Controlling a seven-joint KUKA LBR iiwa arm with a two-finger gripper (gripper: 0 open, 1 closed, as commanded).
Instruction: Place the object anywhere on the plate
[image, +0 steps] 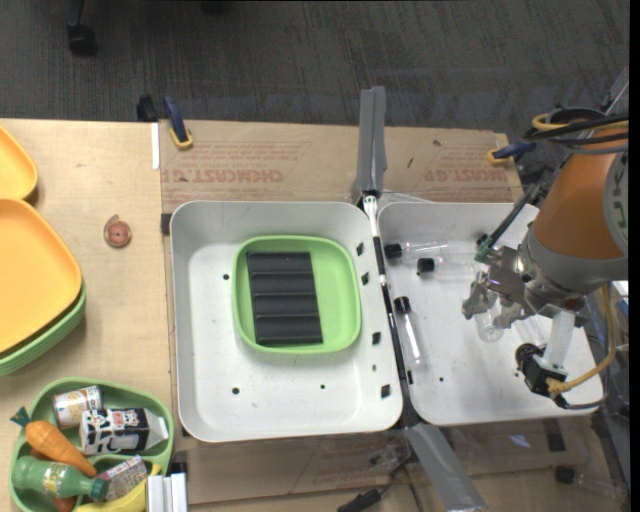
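A green square plate (345, 300) lies in the left bin (200, 330). A black ribbed block (285, 297) rests flat in the plate's middle. My gripper (487, 303) hangs low over the right bin (450, 390), at its right half, well away from the plate. Something clear and glassy (490, 326) shows just below the gripper. I cannot tell whether it is being held.
In the right bin lie a clear tube (440, 250) with a black cap (393, 250), a small black piece (427, 265) and a pen-like stick (408, 330) by the dividing wall. Orange plates (35, 270) and a bowl of toy food (85, 445) sit on the bench at the left.
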